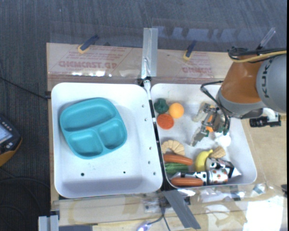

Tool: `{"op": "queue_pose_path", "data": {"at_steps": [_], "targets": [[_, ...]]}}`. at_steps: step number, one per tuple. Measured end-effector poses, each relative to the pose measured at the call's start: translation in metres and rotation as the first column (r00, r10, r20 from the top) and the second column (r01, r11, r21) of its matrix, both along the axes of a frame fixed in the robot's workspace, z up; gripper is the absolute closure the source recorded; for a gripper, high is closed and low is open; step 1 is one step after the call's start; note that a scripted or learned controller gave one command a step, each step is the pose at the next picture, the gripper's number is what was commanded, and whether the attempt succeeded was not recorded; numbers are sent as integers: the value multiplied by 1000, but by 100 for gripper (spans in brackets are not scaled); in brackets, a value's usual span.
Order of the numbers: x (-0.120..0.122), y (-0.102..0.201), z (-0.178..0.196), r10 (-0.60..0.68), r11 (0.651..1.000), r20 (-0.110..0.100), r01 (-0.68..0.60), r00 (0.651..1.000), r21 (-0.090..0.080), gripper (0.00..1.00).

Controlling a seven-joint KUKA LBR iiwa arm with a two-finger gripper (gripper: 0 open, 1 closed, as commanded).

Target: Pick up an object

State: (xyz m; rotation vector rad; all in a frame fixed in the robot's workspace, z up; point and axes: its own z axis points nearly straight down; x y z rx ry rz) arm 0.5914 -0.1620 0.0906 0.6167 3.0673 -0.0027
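Arm (257, 83) comes in from the right, grey w/ orange band, over the right bin (241, 143). Pincer (201, 127) hangs over bare bin floor in the middle of that bin, pointing down-left. Its fingers (196, 137) look spread apart w/ nothing between them; no object pinched.

Right bin contents, mostly along the left wall & bottom edge:
- dark green lump (160, 105) at top left, near the divider between bins
- orange ball (176, 110) just beside it to the right
- red-orange round thing (165, 121) just below, touching or nearly touching both
- tan ridged piece, bread-like (173, 147), lower down
- carrot-like orange stick (178, 159) under that
- green veg (175, 168) below the carrot
- another orange-red stick (187, 181) by the bottom rim
- banana (202, 159) near the middle bottom, upright-ish curve
- small black/white/red item (217, 172) right of the banana, can't tell what it is
- white bit (224, 140) & a tan bit (218, 151) just right of the pincer, near the wrist

The nearest things to the pincer tips are the white bit and the banana; apart from both.

Left bin (77, 177) holds a teal divided plate (92, 127), 3 compartments, sitting upper left, tilted a little.

Both bins sit on a cardboard-covered worktop (101, 64); yellow clips at the top edge. A handheld control unit (0, 138) lies on the floor at far left.
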Motion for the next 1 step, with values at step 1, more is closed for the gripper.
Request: {"op": "queue_pose_path", "data": {"at_steps": [1], "targets": [[10,10,0,-79,997,1,79,997,1,0]]}}
